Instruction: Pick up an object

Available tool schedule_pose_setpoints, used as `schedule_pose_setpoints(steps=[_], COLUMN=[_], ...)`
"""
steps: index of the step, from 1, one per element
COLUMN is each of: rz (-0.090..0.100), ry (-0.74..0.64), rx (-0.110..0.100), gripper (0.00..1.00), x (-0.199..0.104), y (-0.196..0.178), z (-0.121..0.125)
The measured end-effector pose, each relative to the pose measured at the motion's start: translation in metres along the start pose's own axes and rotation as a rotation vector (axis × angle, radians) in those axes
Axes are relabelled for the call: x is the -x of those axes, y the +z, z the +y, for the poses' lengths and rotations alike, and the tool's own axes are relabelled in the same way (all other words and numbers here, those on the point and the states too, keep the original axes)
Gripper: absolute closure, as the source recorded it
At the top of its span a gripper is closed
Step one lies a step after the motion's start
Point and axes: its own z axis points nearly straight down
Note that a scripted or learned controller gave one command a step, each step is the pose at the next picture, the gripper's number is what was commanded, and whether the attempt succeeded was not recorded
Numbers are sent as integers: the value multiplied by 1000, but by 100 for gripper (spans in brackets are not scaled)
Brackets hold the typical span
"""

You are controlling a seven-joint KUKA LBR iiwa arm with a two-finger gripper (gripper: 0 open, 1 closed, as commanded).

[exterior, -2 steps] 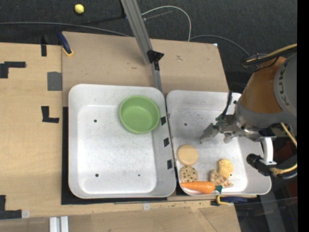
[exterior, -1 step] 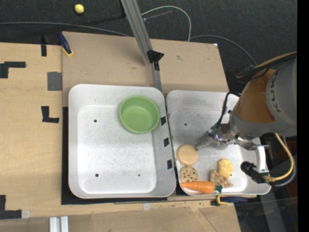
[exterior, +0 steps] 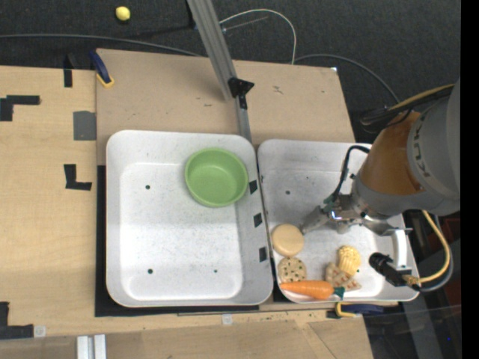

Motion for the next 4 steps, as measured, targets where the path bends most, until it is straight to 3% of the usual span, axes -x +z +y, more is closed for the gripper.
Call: schedule_pose_setpoints(steps=[1,4], rz=[1,0], ry=[-1,-1], rx=[-1,6], gripper=[100,100], x=[-1,-4], y=[-10,-157], z=[0,-5])
